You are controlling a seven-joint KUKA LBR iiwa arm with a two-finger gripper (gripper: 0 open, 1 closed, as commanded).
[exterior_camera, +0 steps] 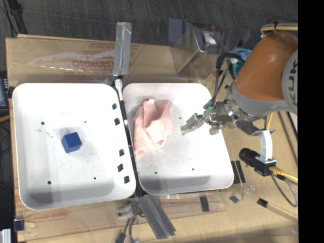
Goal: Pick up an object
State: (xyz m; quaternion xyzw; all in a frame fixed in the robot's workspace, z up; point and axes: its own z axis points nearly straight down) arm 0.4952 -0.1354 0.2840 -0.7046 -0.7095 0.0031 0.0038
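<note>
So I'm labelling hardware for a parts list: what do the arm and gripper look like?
The arm is a rounded grey body with a broad orange band above the wrist. Thin dark cables loop along it. The gripper is a small grey metal piece.

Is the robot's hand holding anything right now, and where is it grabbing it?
No, nothing is held. The gripper hangs over the right bin, just right of the pink cloth, which lies loose on the bin floor.
</note>
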